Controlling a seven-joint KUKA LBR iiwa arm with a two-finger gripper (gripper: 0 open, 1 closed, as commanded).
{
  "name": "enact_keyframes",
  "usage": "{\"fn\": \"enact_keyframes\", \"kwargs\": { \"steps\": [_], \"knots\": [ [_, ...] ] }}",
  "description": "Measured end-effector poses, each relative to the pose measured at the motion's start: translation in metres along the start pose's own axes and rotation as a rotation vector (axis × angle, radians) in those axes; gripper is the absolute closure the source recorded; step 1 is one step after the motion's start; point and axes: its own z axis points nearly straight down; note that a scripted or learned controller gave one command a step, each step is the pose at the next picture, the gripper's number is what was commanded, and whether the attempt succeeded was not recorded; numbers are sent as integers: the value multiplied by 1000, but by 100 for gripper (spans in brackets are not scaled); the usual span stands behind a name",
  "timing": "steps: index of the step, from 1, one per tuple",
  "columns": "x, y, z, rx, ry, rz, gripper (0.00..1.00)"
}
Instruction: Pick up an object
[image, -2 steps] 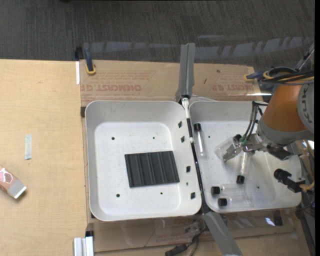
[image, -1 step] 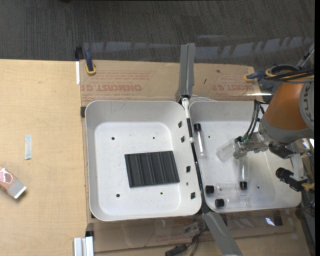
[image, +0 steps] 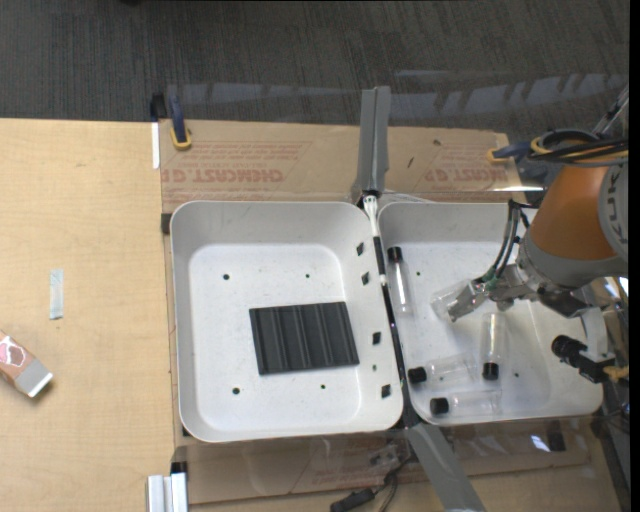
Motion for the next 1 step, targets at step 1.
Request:
{"fn": "enact_keyframes", "kwargs": {
  "steps": [1],
  "knots": [
    [-37, -39, 9, 0, 0, -50, 0]
  ]
}}
